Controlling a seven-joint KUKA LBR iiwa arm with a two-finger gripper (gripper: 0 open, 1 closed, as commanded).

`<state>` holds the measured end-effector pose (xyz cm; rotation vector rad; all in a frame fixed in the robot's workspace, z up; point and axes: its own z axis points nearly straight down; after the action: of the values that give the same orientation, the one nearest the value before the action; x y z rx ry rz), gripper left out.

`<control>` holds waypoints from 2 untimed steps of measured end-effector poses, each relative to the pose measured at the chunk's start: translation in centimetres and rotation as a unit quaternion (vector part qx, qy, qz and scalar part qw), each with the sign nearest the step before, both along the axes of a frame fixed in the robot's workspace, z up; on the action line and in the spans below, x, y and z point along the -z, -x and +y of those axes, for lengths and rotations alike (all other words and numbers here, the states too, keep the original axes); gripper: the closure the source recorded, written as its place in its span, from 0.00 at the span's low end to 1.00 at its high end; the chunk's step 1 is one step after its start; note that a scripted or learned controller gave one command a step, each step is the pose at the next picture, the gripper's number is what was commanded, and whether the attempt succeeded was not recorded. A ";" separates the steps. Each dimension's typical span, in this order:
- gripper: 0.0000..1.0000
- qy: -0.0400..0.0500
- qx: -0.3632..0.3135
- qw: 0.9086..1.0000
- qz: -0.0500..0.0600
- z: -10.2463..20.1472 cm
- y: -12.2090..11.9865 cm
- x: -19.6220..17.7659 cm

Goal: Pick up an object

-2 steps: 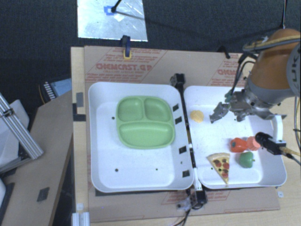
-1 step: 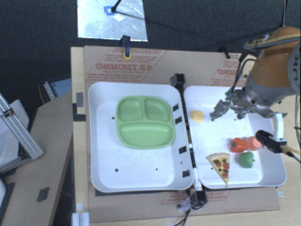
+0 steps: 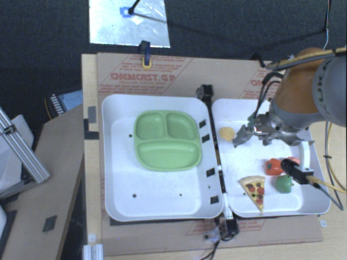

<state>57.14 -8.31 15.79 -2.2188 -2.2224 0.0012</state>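
Observation:
My gripper (image 3: 254,137) hangs over the upper middle of the right bin (image 3: 314,199), open, with nothing between its fingers. A small yellow object (image 3: 226,132) lies just left of its left fingertip (image 3: 240,138), near the divider. A red-orange pepper (image 3: 273,167) and a green round object (image 3: 283,184) sit below and to the right of the gripper. Towards the bin's front lies a pizza slice (image 3: 255,190).
The left bin (image 3: 116,199) holds a green divided plate (image 3: 167,140). A black divider with clips (image 3: 212,140) separates the bins. The grey and orange arm (image 3: 303,91) and its cables (image 3: 303,176) cover the right bin's upper right part.

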 end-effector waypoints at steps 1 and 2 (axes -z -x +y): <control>0.00 0.000 0.000 1.000 0.001 -0.3 -0.1 6.2; 0.00 0.000 0.000 1.000 -0.001 -0.3 -0.1 7.4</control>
<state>57.28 -8.57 8.43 -2.2203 -2.2224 -0.0002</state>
